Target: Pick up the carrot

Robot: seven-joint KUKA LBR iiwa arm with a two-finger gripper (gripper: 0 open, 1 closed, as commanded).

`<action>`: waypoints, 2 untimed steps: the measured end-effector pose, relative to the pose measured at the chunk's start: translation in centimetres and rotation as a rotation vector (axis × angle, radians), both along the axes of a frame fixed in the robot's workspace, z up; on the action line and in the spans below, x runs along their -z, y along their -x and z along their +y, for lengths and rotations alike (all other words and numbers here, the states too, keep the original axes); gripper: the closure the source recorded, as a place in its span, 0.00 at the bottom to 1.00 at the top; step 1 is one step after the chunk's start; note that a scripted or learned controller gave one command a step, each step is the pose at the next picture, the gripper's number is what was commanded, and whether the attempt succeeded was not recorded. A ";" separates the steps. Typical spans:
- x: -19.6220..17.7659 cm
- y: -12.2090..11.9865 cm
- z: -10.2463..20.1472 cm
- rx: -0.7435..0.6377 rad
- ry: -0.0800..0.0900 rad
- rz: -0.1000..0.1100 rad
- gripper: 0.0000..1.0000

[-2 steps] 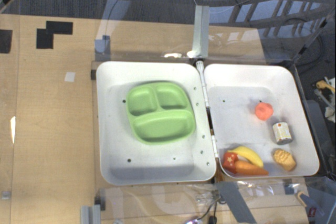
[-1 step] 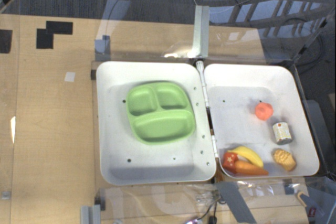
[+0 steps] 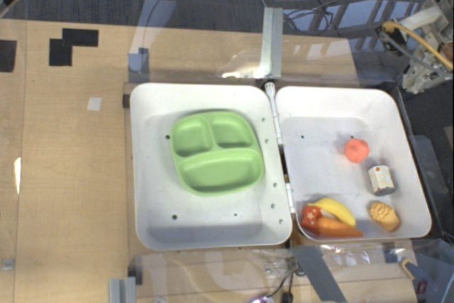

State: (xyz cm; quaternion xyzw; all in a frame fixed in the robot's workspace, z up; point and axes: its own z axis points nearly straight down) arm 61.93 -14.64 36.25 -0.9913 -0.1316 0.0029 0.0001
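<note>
1. The carrot [image 3: 338, 227] lies in the near-left corner of the right bin [image 3: 333, 106], touching the banana [image 3: 335, 209] and a red fruit [image 3: 311, 215].
2. The gripper [image 3: 424, 64] sits beyond that bin's far-right corner; you cannot tell its opening, and nothing shows in it.
3. Judged step: approach not begun. You must next reach to the carrot's free side.

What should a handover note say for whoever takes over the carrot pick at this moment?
Gripper: at the view's upper right, outside the bins; finger state unclear, nothing seen held.
Carrot: lying at the right bin's near-left corner, touching a banana and a red item.
Done: nothing yet; carrot not picked.
Left: reach down to the carrot, grasp and lift it.
</note>
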 end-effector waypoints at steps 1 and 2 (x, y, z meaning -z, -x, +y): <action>-7.0 -0.6 -5.9 0.038 0.001 -0.005 1.00; -6.9 -4.5 -5.7 -0.003 0.000 -0.002 1.00</action>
